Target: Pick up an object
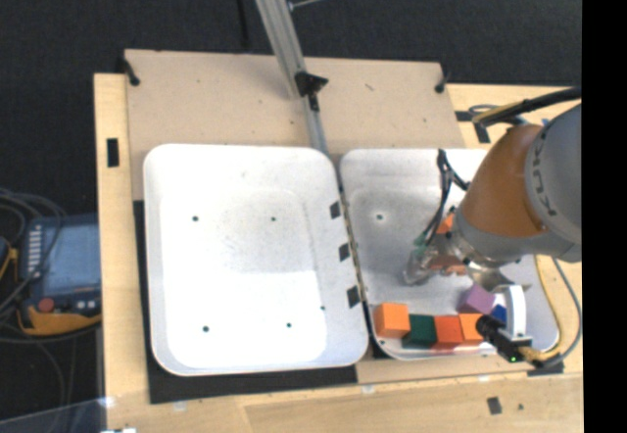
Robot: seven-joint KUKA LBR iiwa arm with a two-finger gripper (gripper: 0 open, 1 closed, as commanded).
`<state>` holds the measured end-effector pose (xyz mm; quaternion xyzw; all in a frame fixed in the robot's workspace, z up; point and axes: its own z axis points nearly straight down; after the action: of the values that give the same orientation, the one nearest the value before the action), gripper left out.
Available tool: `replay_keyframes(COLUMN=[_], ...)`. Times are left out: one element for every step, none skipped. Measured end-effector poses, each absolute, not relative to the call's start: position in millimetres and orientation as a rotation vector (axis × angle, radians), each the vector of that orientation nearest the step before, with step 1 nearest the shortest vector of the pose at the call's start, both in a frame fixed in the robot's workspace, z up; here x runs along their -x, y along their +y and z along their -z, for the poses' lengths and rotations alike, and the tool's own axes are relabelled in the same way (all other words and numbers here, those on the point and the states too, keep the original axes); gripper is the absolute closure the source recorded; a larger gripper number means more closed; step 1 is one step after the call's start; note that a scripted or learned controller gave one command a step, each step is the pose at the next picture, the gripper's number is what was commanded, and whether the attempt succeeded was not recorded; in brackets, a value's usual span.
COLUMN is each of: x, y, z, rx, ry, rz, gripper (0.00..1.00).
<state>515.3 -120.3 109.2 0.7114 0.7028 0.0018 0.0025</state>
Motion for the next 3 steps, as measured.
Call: replay_keyframes(x=[-517.1,-518.7,-521.1], y=[-125,-127,-127], z=[-153,-196,-239], rx=[-2.225,-2.214,-2.213], ry=[2.210,2.221,2.221], rz=[-0.005,-0.005,-0.006], gripper=[1.00,1.00,1.00])
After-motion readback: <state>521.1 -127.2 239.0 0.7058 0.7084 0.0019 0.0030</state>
